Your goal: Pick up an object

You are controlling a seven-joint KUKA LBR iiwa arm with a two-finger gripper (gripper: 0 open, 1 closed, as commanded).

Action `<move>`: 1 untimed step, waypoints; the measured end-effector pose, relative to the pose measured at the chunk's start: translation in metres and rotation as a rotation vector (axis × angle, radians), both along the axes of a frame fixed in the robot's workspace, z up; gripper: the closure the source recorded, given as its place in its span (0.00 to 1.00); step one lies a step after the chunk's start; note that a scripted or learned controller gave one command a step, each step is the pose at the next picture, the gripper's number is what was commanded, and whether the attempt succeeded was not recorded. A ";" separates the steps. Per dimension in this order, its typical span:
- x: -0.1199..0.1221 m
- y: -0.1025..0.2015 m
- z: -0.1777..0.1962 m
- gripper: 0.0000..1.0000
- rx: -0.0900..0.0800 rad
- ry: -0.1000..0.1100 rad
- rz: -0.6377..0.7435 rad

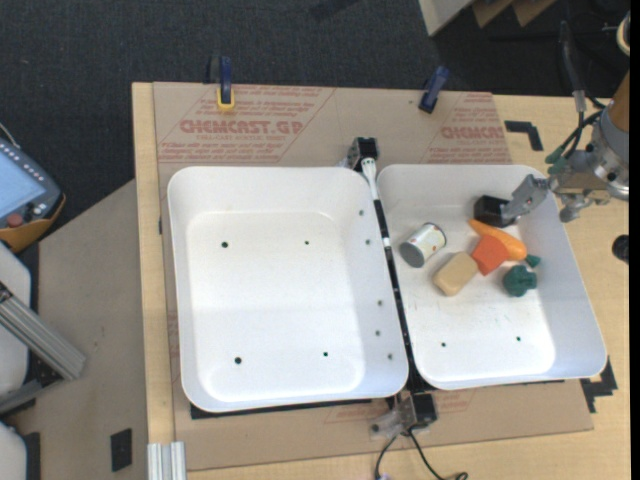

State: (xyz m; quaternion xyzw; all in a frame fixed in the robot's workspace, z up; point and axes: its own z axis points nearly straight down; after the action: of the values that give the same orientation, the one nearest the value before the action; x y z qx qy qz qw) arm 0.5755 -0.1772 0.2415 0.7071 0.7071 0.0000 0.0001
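- Gripper: enters at the right edge of the frame, at upper-middle height, with its grey fingers slanting down and to the left over the upper right corner of the right bin. Whether the fingers are spread or closed cannot be told at this angle, and nothing is seen held between them.
- Black object: small and dark, lying in the right bin just beside the gripper tip, to its left and slightly below. It is the nearest candidate for the pick.
- Orange object: lies just below the black object. Its long axis runs from upper left to lower right, and it ends near the bin's right wall.
- Green object: small, lower right of the orange object and close to it.
- Tan block: touches or nearly touches the orange object's lower left side.
- Silver cylinder: lies on its side, up and left of the tan block.
- Right bin: holds all five items, clustered in its upper half. The cluster lies down and left of the gripper, so a short move that way would probably serve.
- Left bin: fills the centre left of the frame, its right wall against the right bin.
- Bench: brown board beneath both bins.
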 end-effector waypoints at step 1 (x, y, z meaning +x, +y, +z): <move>0.004 0.033 -0.118 0.00 0.005 0.011 0.003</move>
State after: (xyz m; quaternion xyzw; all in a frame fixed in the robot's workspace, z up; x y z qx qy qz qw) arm 0.5796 -0.1446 0.1240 0.7061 0.7081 -0.0024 -0.0055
